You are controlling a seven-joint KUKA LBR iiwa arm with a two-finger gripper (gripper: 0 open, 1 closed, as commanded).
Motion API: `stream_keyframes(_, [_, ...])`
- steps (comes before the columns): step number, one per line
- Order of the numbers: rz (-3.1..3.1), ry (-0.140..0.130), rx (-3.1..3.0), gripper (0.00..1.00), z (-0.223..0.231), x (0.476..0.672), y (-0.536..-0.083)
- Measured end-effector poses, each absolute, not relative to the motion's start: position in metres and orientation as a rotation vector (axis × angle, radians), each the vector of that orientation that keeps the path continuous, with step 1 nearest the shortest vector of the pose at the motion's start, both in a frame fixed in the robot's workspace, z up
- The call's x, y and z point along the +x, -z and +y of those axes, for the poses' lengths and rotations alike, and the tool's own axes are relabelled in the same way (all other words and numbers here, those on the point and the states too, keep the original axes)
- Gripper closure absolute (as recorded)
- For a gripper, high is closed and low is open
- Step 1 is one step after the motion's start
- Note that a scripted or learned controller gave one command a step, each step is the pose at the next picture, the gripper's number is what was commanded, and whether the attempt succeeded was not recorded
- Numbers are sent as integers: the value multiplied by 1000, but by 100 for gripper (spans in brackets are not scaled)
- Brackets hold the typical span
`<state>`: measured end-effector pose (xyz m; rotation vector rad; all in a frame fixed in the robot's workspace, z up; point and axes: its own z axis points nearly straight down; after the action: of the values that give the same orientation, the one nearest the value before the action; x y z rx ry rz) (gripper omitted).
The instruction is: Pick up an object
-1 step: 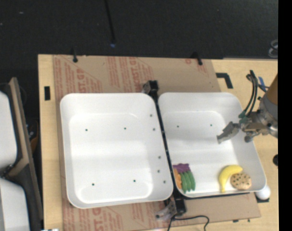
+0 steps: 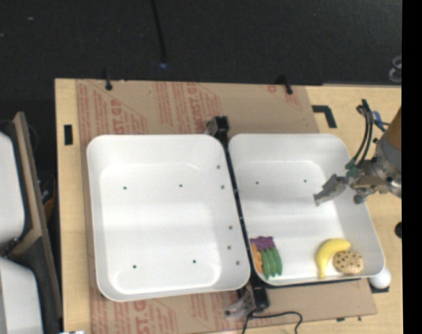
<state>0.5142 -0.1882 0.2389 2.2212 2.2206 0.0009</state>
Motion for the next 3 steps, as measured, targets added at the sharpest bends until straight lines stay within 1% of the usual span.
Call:
stream_keyframes(2, [2224, 4, 2226, 0, -198, 515, -118])
stream_keyframes(3, [2221, 1, 2223, 0, -199, 515, -100])
